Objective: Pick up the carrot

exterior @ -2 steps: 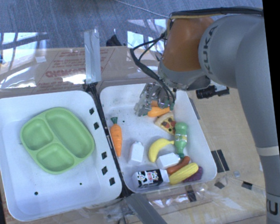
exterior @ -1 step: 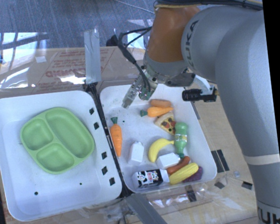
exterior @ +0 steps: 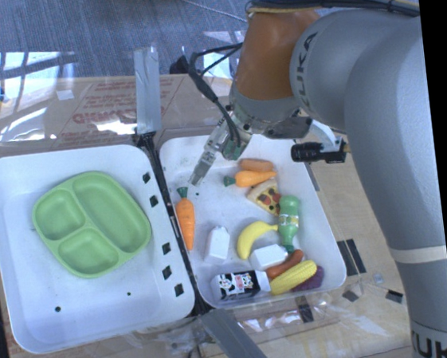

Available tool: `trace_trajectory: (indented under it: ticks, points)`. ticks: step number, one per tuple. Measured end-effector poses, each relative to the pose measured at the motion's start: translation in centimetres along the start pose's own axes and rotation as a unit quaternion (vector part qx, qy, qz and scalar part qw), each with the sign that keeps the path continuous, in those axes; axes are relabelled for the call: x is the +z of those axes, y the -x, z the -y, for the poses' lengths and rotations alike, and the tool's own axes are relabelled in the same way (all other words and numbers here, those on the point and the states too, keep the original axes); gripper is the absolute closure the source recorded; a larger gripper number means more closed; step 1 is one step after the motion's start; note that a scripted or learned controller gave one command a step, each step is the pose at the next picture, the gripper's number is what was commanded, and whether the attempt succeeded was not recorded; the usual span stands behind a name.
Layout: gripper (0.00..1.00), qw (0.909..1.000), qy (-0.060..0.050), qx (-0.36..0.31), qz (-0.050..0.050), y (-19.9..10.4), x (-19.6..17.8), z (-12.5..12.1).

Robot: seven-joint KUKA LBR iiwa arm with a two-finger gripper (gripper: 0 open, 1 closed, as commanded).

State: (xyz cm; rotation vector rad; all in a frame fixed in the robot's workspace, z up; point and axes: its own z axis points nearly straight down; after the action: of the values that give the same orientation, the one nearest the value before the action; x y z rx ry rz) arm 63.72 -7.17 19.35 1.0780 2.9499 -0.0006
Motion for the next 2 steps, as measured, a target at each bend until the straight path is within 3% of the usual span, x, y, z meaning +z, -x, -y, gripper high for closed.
trace_trajectory:
  ticks: [1, 2]
  points:
    - [0.00, 0.9997, -0.003, 0.022, -0.003, 3.9, 6.6, 6.6]
    - [0.00, 0.9974, -0.001, 0.072, -0.002, 4.3, 10.2, 10.7]
